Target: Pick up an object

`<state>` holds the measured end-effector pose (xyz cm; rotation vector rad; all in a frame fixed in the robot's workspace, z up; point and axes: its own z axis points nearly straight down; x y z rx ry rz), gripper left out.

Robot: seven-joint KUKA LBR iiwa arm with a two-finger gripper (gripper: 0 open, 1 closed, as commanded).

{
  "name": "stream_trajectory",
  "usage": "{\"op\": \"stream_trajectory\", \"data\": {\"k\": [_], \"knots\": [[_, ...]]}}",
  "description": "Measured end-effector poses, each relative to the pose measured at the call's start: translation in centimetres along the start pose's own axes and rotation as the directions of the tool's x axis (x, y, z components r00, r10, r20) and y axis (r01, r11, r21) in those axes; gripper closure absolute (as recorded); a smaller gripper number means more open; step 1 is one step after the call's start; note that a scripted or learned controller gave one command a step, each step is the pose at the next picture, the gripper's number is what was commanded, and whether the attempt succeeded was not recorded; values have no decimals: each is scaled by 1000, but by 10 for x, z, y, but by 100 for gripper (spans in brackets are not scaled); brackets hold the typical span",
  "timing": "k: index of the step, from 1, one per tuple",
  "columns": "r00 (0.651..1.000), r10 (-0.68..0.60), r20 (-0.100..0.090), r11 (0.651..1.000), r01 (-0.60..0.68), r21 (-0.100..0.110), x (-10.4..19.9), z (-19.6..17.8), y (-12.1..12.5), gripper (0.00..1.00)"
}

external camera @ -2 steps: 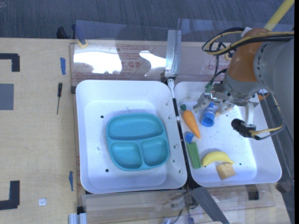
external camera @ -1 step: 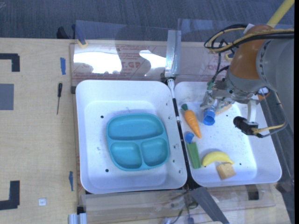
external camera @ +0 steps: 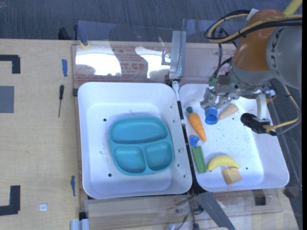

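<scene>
Hovering tool (external camera: 214,101) low in right bin (external camera: 273,174), fingers' state impossible to tell. Sitting just below tool: blue cup (external camera: 211,116), touching or nearly. Lying beside: cone (external camera: 228,111), carrot (external camera: 196,126). Risking a miss, cup tipping or rolling off on closing, neighbours getting nudged.

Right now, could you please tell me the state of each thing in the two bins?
hand: low over the right bin, by the blue cup.
blue cup: lying tipped on the bin floor.
carrot: lying flat.
banana: lying flat.
green stick: lying along the left wall.
teal tray: flat in the left bin, right side up.
</scene>
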<state>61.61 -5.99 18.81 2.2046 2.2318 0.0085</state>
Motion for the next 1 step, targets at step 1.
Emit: {"op": "stream_trajectory", "data": {"k": [1], "knots": [[1000, 0, 0, 1000, 0, 0, 0, -9, 0, 100]]}}
